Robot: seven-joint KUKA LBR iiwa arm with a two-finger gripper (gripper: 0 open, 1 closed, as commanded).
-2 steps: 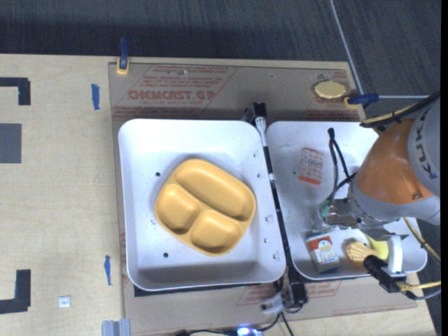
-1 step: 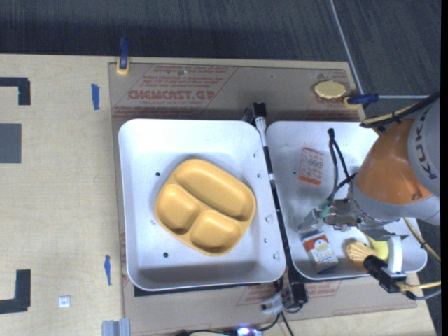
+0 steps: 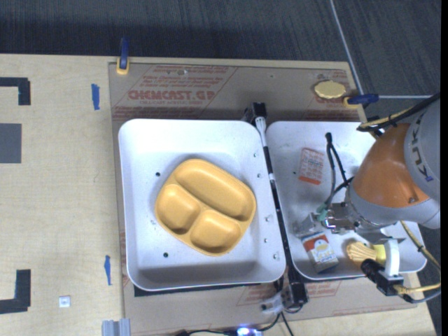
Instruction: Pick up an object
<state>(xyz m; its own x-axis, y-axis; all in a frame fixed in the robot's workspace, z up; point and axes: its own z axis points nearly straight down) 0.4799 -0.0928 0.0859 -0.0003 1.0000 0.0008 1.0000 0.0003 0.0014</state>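
Jaws low in the right bin point(image 3: 280, 140), at the end of the grey arm point(image 3: 392, 177) with its orange band, reaching in from the right. Open or closed: cannot tell, with the metal parts under the wrist too tangled and small to read. Nothing seen gripped between them.

Just near and left of the jaws, flat on the bin floor: a small box point(image 3: 322, 251) with a red and white face. Right beside it, further right along the near wall: a pale yellow brush-like piece point(image 3: 358, 250), partly under the arm's fittings. Farther back in the same bin, well apart from both: a small white packet point(image 3: 311, 165) with orange print, lying flat. Beside that packet, running from the far side down toward the wrist: a black cable point(image 3: 334, 161).

In the left bin point(image 3: 133, 187): a yellow sectioned dish point(image 3: 203, 205), three hollows, turned at a slant, taking up most of the floor and clear of the arm. Between the two bins: a dark dividing strip point(image 3: 269, 180).

Under both bins: a brown cardboard sheet point(image 3: 175, 93) with red lettering, laid on the light wooden bench point(image 3: 56, 187). On the sheet's far right corner: a round tan disc point(image 3: 330, 89). At its far left corner: a blue and yellow clamp point(image 3: 123, 56). Left of that, on the bench: a short strip of blue tape point(image 3: 95, 96). Beyond the far edge of the bench: dark carpet point(image 3: 210, 12).
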